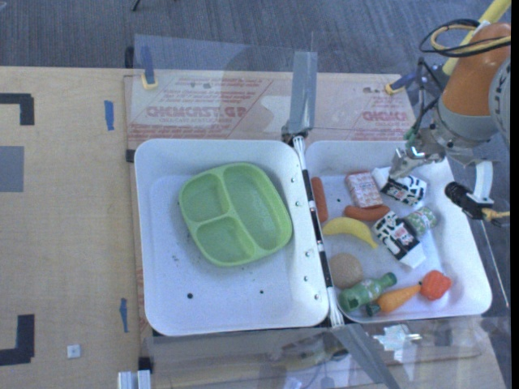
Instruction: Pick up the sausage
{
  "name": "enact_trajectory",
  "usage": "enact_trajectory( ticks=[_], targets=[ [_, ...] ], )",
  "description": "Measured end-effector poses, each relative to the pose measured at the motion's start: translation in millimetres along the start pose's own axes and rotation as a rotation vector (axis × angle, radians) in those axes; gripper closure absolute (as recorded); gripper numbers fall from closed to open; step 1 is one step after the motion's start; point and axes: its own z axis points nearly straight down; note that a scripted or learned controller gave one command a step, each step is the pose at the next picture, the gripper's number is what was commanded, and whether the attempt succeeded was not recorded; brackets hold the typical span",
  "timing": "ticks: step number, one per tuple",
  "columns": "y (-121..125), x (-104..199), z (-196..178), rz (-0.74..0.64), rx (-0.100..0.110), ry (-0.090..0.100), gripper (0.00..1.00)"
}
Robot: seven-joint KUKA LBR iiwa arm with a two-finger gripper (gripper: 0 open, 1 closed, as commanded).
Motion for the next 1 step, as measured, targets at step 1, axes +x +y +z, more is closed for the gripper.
enact_trajectory(
  ticks=[1],
  targets=[
    [0.0, 0.2, 0.1, 0.0, 0.0, 0.0, 0.0]
  ],
)
